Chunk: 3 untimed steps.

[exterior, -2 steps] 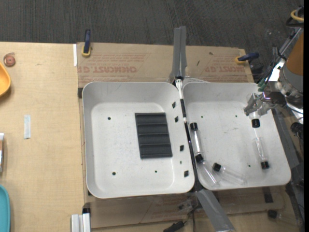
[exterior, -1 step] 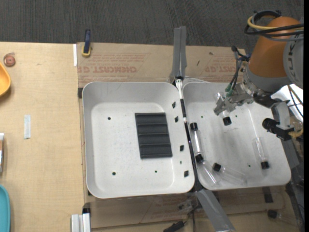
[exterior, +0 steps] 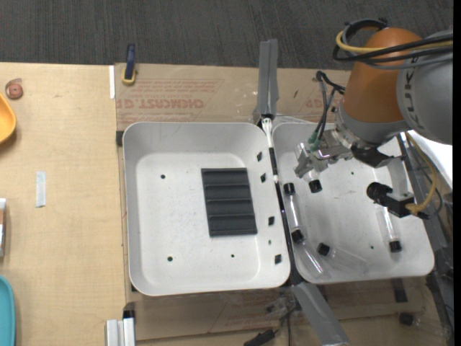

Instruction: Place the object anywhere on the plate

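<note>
A black ribbed rectangular plate (exterior: 229, 202) lies flat in the middle of the left bin (exterior: 144, 193), with nothing on it. My gripper (exterior: 307, 166) hangs over the upper left part of the right bin (exterior: 360, 262), close to the wall between the two bins. A small black piece (exterior: 315, 186) sits on the bin floor just below and right of the gripper, apart from it. Nothing can be seen held in the gripper.
Other small black pieces (exterior: 323, 249) and clear tube-like pieces (exterior: 390, 226) lie scattered in the right bin. Small black clips (exterior: 263, 179) line the left bin's right wall. An orange dish (exterior: 4, 121) sits at the bench's far left edge.
</note>
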### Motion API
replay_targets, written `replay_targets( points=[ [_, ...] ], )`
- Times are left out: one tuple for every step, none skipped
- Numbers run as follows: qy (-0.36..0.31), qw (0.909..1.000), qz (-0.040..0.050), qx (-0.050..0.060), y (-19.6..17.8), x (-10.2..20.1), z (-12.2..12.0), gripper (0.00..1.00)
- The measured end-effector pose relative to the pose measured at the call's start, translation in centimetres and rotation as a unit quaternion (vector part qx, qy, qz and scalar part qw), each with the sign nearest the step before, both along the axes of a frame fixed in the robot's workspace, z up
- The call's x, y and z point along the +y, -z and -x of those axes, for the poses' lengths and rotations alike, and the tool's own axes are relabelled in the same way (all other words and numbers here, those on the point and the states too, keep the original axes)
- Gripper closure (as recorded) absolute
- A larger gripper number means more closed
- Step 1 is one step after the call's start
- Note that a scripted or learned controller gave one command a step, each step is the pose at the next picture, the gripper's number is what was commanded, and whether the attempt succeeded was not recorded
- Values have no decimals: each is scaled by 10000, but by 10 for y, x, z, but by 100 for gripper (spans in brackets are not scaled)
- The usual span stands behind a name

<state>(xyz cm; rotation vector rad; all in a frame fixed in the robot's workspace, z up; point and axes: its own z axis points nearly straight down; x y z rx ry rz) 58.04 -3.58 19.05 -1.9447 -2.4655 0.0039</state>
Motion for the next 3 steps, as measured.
replay_targets(
  points=[
    [469,9989,5,-2,0,70,-6,100],
    [-405,9992,2,4,-15,137,33,100],
    [-24,10000,8,1,-26,199,42,100]
  ],
)
